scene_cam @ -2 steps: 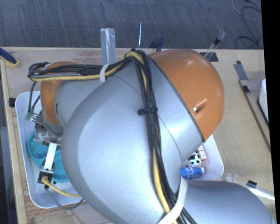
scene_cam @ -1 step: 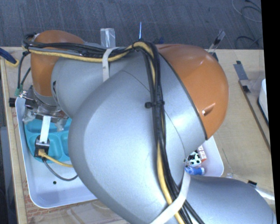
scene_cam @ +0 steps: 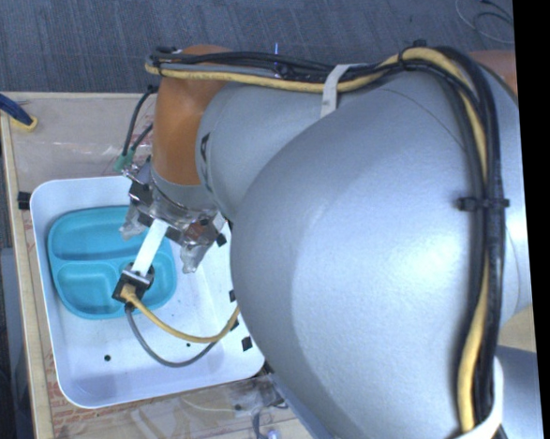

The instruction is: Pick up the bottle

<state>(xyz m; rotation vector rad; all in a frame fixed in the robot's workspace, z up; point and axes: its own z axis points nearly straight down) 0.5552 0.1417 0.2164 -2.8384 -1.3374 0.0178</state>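
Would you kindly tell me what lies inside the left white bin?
A blue divided tray lies in the bin, toward its left wall. The grey arm covers the bin's right part, so its contents there are hidden.

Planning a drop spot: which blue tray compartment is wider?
The upper compartment, farther from the camera: it spans the blue tray toward the gripper, while the lower compartment stops shorter.

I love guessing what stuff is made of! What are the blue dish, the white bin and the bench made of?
The blue divided dish looks like plastic: one even colour, rounded moulded edges and a soft sheen. The white bin is probably plastic too, as it is smooth with rounded corners. The bench looks like pale wood, perhaps plywood, with a faint grain.
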